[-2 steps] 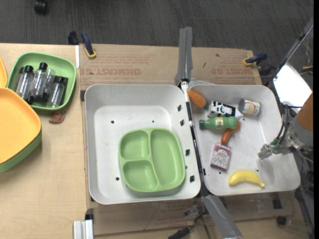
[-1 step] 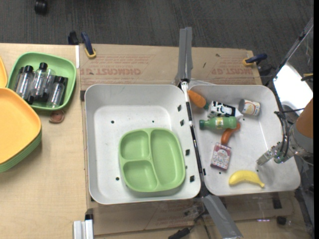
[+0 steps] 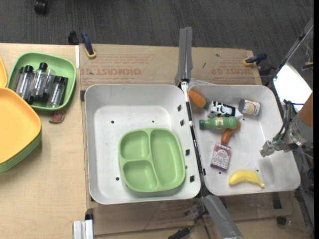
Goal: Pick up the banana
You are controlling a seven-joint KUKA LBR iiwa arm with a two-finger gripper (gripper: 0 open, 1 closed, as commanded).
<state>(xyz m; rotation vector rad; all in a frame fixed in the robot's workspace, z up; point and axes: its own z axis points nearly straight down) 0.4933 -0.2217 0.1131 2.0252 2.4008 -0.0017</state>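
The yellow banana (image 3: 245,178) lies flat near the front edge of the right bin (image 3: 284,183), curved side toward the front. My gripper (image 3: 270,148) hangs at the bin's right side, above and to the right of the banana and apart from it. Nothing shows between it and the banana.
The right bin also holds a pink box (image 3: 221,156), a green bottle (image 3: 219,123), a small orange-red piece (image 3: 228,135), an orange item (image 3: 198,99), a black-and-white item (image 3: 222,108) and a can (image 3: 250,107). A green divided plate (image 3: 152,159) sits in the left bin (image 3: 99,133).
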